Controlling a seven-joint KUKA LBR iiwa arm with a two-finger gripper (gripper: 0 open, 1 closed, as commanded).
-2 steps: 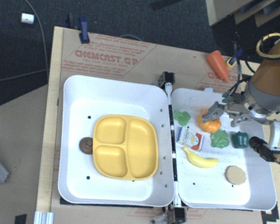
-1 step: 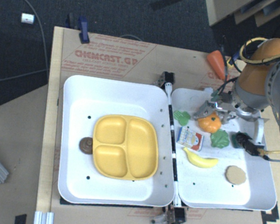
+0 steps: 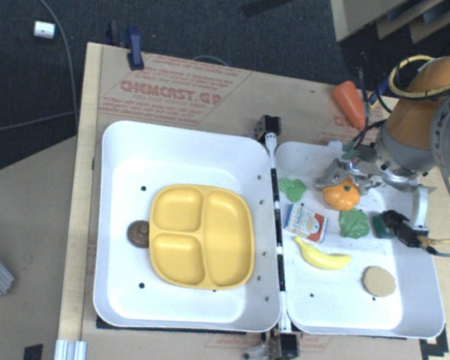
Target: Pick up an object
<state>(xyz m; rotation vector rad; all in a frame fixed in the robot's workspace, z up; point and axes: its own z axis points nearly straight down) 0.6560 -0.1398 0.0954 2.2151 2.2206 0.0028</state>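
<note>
Bins: 2 white, side by side; left bin (image 3: 113,200), right bin (image 3: 415,312).
Left bin: 1 yellow divided plate (image 3: 200,236), 1 brown round item (image 3: 138,232) touching plate's left edge.
Right bin: 1 orange fruit (image 3: 341,196), 2 green pcs (image 3: 293,189) (image 3: 354,224), 1 packet (image 3: 306,221), 1 banana (image 3: 322,256), 1 tan disc (image 3: 378,281).
Gripper (image 3: 349,178): 1, right over orange fruit at bin's far end; grasp state can't tell.
</note>
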